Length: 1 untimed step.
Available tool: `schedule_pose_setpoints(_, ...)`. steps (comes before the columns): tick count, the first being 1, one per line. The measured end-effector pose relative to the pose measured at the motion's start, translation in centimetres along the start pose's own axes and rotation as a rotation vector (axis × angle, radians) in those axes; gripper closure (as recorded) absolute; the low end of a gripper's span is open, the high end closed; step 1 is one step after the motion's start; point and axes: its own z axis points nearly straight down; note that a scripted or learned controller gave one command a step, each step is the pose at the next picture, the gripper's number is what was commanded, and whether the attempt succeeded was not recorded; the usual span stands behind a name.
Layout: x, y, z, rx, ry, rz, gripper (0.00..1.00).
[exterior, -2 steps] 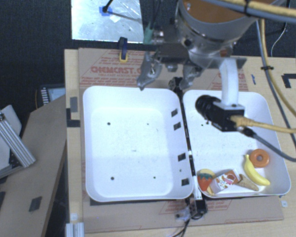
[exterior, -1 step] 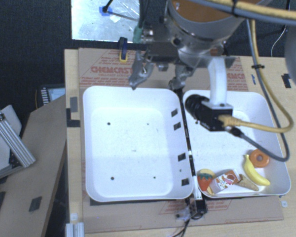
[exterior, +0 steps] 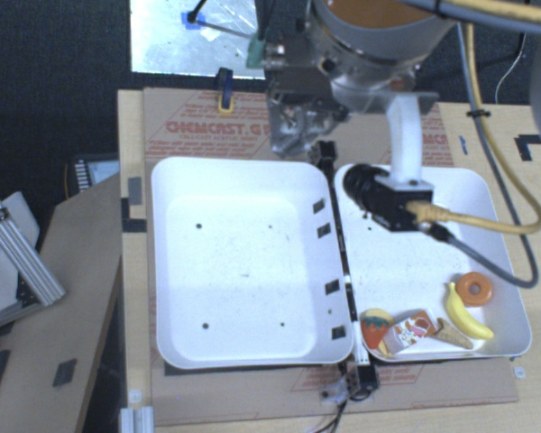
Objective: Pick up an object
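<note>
Overhead, the bench (exterior: pixel 135 269) carries a brown cardboard sheet (exterior: pixel 207 124) printed in red, and on it two shallow white bins sit side by side, touching along a black hinged seam. Left bin (exterior: pixel 234 260): bare white floor with a few small dark dots. Right bin (exterior: pixel 487 206): objects clustered in its near right corner, namely a yellow banana (exterior: pixel 464 312), an orange ring-shaped piece (exterior: pixel 474 288) just beside the banana's upper end, a red-and-white packet (exterior: pixel 410 329), a round red-orange item (exterior: pixel 376 326) at the packet's left, and a tan wedge (exterior: pixel 452 335) between packet and banana. Dark floor surrounds the bench; a shiny metal plate (exterior: pixel 194 21) lies beyond the far edge, and an aluminium rail (exterior: pixel 18 251) leans at far left.

Arm (exterior: pixel 388 16) hangs over the far edge of the bins, well apart from the cluster. Gripper (exterior: pixel 299 124) sits above the seam's far end; whether it is released or clenched cannot be told. A black camera unit (exterior: pixel 383 197) with a yellow cable (exterior: pixel 487 224) hangs over the right bin.
</note>
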Motion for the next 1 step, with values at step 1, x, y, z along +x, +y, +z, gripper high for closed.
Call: schedule_pose_setpoints(1,-7.19,8.36,1.23,0.000,-0.004,0.012,1.00)
